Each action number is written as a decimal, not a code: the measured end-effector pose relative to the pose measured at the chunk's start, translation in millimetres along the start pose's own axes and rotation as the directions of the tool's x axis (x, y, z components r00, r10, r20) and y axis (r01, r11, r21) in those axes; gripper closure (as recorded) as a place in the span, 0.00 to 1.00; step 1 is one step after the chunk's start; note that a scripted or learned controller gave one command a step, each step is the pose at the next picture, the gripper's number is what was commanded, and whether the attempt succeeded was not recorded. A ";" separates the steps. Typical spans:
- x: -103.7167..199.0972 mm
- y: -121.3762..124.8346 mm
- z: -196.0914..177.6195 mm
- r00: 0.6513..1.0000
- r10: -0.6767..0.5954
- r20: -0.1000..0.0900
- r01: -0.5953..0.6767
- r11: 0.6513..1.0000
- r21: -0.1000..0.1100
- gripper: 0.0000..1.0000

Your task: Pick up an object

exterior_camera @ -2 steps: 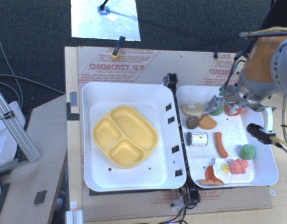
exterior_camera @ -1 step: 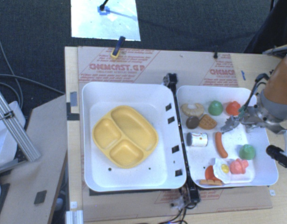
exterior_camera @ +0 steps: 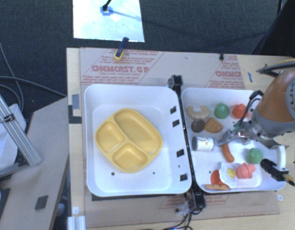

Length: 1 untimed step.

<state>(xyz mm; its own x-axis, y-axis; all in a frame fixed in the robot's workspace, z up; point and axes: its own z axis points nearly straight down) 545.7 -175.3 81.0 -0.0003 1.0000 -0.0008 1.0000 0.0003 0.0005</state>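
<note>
Hovering low over the right white bin (exterior_camera: 268,185), the grey metal end effector (exterior_camera: 229,137) sits among a bunch of small toy foods, right above the top end of a little orange-red sausage-shaped piece (exterior_camera: 227,153). Can't tell if it's open or closed from this angle, and nothing visibly caught in it. Just left of it: a small silver-and-white cylinder (exterior_camera: 202,143) lying on its side. Up from there: a tan waffle-looking wedge (exterior_camera: 213,125), a dark brown rounded lump (exterior_camera: 198,125) touching it, and a pale beige bun-like piece (exterior_camera: 198,112). Further along the top: a green ball (exterior_camera: 221,110) and an orange-red round piece (exterior_camera: 239,111), half tucked behind the arm (exterior_camera: 277,104). Down near the front rim: a second green round piece (exterior_camera: 254,155), a pink lumpy piece (exterior_camera: 245,171), a white fried-egg shape with a yellow yolk (exterior_camera: 229,174), and a red piece (exterior_camera: 215,177) beside it.

Over in the left white bin (exterior_camera: 97,99): a yellow plastic three-compartment tray (exterior_camera: 128,139), sitting roughly in the middle. Both bins side by side on a table (exterior_camera: 147,68) covered with printed brown board.
</note>
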 end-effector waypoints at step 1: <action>0.0 1.4 -14.2 1.000 -0.001 0.001 0.001 1.000 -0.004 1.00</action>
<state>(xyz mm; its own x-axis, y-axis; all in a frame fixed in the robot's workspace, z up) 547.0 -175.3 95.2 -0.0017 1.0000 -0.0013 1.0000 0.0017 0.0043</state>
